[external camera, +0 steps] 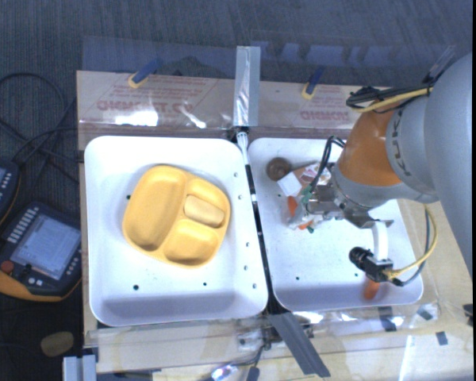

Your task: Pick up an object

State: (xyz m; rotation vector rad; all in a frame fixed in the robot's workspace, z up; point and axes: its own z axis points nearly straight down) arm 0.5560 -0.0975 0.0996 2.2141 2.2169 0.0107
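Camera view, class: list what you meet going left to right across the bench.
Left white bin → yellow divided tray → right white bin → brown round object → grey arm with orange band

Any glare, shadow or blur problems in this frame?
Camera view: glare on the clear plastic sheet behind the bins; the left bin is bright but readable, with a soft shadow under the yellow tray; the arm covers and shades the right bin; small items by the wrist look soft.
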